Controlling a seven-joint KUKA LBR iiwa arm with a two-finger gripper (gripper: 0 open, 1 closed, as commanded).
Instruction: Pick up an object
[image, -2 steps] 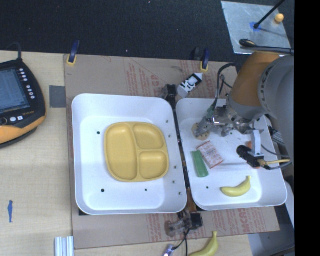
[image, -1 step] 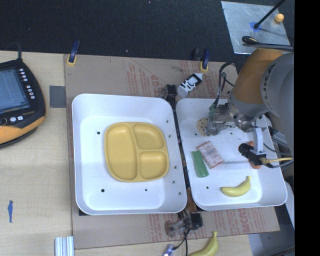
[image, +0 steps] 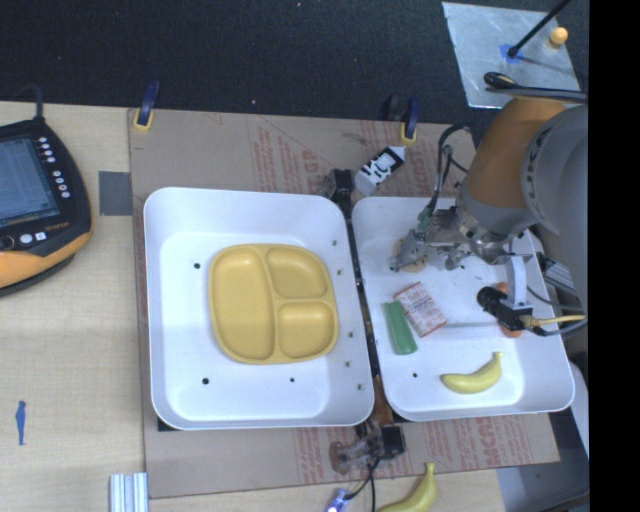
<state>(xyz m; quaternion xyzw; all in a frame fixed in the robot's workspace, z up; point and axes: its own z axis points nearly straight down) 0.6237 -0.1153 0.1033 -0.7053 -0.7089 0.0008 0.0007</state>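
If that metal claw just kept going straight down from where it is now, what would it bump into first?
Probably the bare white floor of the right bin. The gripper hangs over its upper part, above the snack packet and green bar in the picture; height is hard to judge.

- light wood bench (image: 70, 350) with a brown cardboard sheet (image: 250, 150) clamped on top
- dark carpet-looking floor (image: 250, 45) behind it
- even overhead lighting

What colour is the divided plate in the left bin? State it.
Yellow; the divided plate shows plainly in the camera view.
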